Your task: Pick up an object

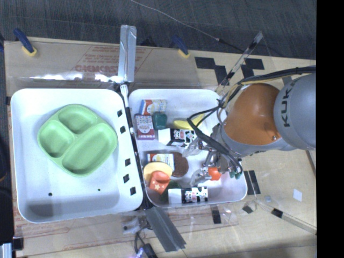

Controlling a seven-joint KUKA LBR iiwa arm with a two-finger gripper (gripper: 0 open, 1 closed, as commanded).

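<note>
Counted on the bench: two white bins, the left bin and the right bin. One green divided plate, with three compartments, in the left bin. Two cow-patterned cartons in the right, upper carton and lower carton. Two small red-and-white boxes, one above the other. One teal block. One brown round piece. One yellow piece. One orange-red toy. Smaller bits under the arm too cluttered to count.

Arm reaches into cluttered right bin.
</note>
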